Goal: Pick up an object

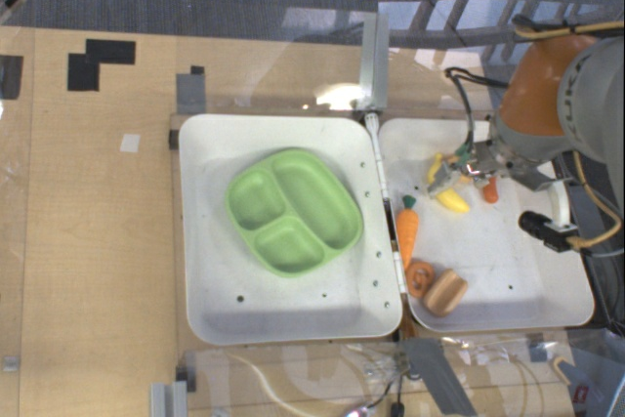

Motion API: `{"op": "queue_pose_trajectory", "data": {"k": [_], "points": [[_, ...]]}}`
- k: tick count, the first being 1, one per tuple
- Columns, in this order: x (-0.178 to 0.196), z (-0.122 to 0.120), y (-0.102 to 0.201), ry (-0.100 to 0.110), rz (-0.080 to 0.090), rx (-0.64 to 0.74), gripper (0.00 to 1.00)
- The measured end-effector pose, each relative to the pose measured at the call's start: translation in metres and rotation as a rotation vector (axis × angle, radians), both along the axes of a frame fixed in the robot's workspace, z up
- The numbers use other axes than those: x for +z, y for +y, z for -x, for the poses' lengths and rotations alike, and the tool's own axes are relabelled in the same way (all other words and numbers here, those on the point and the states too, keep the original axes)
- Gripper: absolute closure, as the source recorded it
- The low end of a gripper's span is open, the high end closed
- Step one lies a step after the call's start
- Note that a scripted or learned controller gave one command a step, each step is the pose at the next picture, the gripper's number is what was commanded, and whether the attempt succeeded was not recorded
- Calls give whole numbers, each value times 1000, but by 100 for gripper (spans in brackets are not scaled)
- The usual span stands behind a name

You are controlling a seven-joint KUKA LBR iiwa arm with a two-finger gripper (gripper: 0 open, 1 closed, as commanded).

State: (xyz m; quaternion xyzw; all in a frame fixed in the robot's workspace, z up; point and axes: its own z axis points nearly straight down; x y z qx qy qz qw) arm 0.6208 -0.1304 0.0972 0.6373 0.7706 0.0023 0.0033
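In the right bin (532,283), my gripper (451,173) hangs low over the far left part, at the end of the grey arm with the orange band (532,98). Just below it lies a small yellow piece (452,201), and another bit of yellow (435,167) shows at its left side. To its right lies a small orange-red piece (489,193). An orange carrot (407,231) lies along the bin's left wall. Near the front left are a round orange piece (420,277) and a tan bread roll (446,292). I see nothing clearly held.
The left bin (210,308) holds a green divided plate (293,210). A metal post (375,63) stands behind the wall between the bins. A black cable and a black part (547,229) hang by the arm over the right bin's right side.
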Motion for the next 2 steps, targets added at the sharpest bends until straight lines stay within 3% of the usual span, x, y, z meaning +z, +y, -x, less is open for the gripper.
{"op": "queue_pose_trajectory", "data": {"k": [1,2], "points": [[12,-2,1,-6,0,0,100],[99,-24,44,0,0,-26,100]]}}
